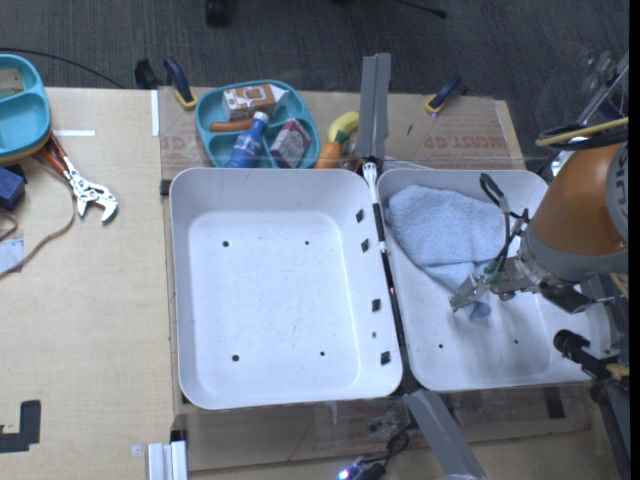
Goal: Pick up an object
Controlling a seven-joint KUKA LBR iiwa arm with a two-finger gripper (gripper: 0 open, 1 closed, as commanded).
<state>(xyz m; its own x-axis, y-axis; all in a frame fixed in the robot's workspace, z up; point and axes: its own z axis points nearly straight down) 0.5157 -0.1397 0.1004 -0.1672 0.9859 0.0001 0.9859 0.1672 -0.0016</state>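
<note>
Camera view: towel (440, 226) against bin rim (384, 258)

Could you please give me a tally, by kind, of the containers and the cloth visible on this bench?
White bins: 2, left and right
Blue divided trays: 2, one behind the bins, one at the left edge
Pale blue towels: 1, in the right bin
Total: 5
</note>
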